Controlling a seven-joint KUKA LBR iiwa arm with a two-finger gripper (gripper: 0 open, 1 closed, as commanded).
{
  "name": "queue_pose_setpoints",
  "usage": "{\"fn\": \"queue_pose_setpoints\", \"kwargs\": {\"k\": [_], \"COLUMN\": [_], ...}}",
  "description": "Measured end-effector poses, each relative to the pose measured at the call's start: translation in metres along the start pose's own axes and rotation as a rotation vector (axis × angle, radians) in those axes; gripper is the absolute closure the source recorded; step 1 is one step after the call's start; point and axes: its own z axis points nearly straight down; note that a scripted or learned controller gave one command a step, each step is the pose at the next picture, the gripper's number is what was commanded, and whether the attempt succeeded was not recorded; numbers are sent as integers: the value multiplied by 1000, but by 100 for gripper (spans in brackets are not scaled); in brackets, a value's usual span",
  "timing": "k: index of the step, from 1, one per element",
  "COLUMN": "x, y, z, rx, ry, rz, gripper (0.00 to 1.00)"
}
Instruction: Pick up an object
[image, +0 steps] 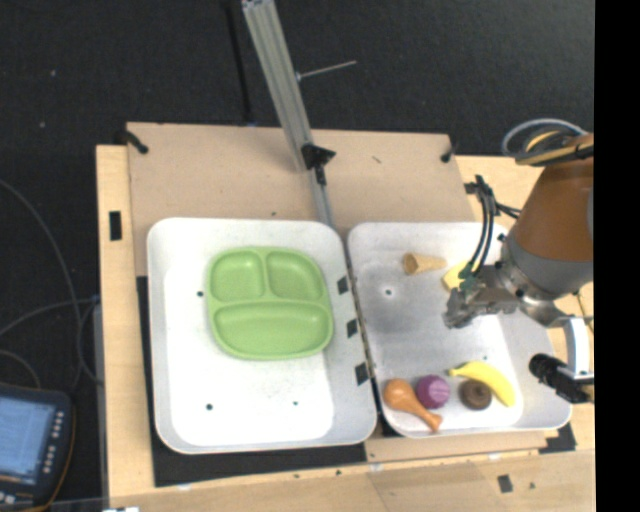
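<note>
My gripper (462, 308) hangs low over the middle of the right bin (400, 330), reached in from the right. A small yellow piece (454, 277) lies just behind it, partly hidden by the gripper body. A tan cone-shaped piece (422, 264) lies further back and to the left. Along the bin's front edge lie an orange pear-shaped toy (406, 398), a purple round toy (432, 390), a brown ring (476, 396) and a yellow banana (490, 380). Nothing shows between the gripper's tips.
The left bin (180, 400) holds a green divided plate (270, 303) toward its back. A slanted metal pole (290, 100) rises behind the gap between the bins. Bare white floor lies around the gripper in the right bin.
</note>
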Motion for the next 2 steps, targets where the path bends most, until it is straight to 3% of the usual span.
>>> {"fn": "queue_pose_setpoints", "kwargs": {"k": [2], "x": [90], "y": [60], "z": [-25], "rx": [-2], "ry": [1], "rz": [-2], "gripper": [100]}}
